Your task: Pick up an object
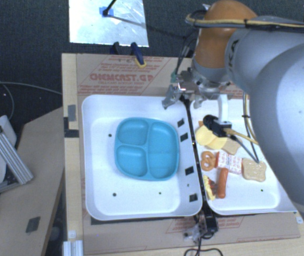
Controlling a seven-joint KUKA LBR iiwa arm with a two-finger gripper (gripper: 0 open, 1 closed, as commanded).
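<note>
One blue plate (145,148) lies in the left bin (96,196). Just up and right of the plate, the gripper (182,99) hangs over the far edge, its fingers spread apart with nothing between them. Further right of the plate lie cheese (205,137), a pretzel (209,160), a sausage (222,183) and toast (254,170), all untouched. Nothing is lifted yet, so choosing, lowering and grasping seem left to do

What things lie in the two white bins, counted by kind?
Blue plate: 1
Yellow cheese: 1
Pretzel: 1
Toast: 1
Sausage: 1
Other small food pieces, kind unclear: about 3
Total: about 8
</note>
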